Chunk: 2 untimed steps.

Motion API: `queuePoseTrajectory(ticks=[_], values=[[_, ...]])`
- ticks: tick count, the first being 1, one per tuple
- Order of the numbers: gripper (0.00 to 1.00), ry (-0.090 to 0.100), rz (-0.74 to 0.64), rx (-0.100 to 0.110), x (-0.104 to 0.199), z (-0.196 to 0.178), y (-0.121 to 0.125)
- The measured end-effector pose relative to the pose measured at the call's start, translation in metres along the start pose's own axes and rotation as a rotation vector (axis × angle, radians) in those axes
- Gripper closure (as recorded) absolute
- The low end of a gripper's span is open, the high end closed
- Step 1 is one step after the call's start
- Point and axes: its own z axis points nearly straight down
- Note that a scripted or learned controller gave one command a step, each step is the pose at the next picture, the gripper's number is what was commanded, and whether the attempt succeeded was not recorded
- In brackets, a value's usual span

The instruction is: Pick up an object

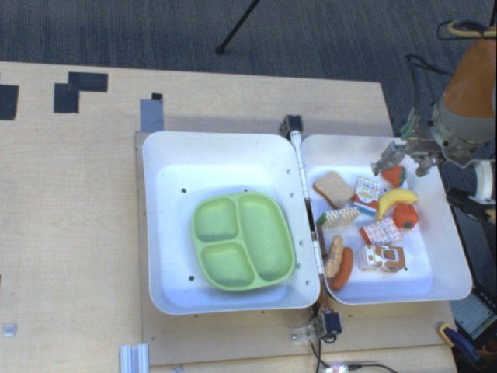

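Note:
The right bin (443, 282) holds several toy foods. Among them are a bread slice (334, 187), a yellow banana (396, 200), a red tomato (406, 217), small printed cartons (367, 186), a sausage (342, 269) and a bun (335, 253). My gripper (404, 163) hangs over that bin's far right corner, its fingers spread and open. An orange-red piece (394, 176) lies just below and between the fingertips, not gripped.
In the left bin (167, 208) sits a green divided plate (243, 241). A raised rim (307, 208) separates the two bins. The arm's orange band (470, 84) rises at the right edge, and cables lie beyond the bench there.

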Motion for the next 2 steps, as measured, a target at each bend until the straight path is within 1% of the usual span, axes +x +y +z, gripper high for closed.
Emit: queuePoseTrajectory(ticks=[1,2], values=[[0.0,0.0,0.0,-0.002,-0.043,0.103,-0.035],[1.0,-0.001,-0.002,-0.004,-0.043,0.092,-0.034]])
